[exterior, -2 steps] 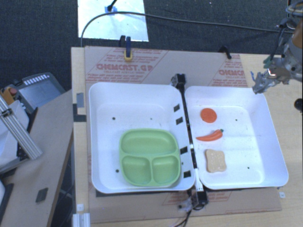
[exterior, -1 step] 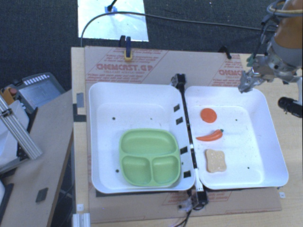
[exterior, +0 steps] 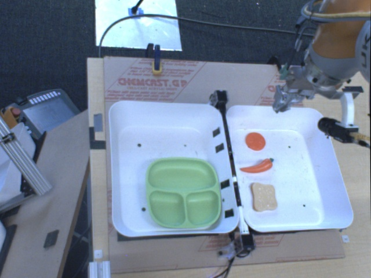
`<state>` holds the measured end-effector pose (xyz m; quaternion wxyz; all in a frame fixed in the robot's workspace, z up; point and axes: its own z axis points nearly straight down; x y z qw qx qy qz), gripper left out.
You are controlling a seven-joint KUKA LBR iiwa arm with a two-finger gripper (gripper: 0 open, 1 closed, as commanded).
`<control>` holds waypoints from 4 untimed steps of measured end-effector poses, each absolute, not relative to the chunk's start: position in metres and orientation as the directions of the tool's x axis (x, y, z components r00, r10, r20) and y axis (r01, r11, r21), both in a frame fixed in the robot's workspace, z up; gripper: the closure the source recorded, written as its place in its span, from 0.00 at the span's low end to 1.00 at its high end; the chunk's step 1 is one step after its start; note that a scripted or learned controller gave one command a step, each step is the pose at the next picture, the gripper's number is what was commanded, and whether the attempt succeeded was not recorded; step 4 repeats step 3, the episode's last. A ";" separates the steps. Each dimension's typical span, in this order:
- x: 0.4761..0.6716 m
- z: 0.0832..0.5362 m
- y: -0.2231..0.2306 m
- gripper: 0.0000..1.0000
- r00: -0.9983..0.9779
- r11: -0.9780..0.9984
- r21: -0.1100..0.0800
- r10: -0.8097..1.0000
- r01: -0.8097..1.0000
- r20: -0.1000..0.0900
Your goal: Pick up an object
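Note:
Three small items lie in the right bin (exterior: 324, 172): a round orange-red slice (exterior: 255, 141), a red chili pepper (exterior: 257, 166) below it, and a piece of tan toast (exterior: 264, 197) nearer the front. My gripper (exterior: 282, 102) hangs over the back edge of the right bin, up and to the right of the round slice, well apart from all three items. Nothing is visible between its fingers.
The left bin (exterior: 127, 126) holds a green divided plate (exterior: 184, 192) at its front right. A black clip divider (exterior: 223, 132) runs between the bins. A grey device (exterior: 46, 112) and a metal rail (exterior: 23, 161) sit at the far left.

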<state>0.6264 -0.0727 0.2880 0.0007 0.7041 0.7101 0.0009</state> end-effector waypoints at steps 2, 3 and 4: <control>0.635 0.244 0.032 1.00 -0.008 0.008 0.001 1.000 1.000 0.001; 0.641 0.248 0.084 1.00 -0.009 0.009 0.003 1.000 1.000 0.002; 0.641 0.248 0.084 1.00 -0.009 0.009 0.003 1.000 1.000 0.002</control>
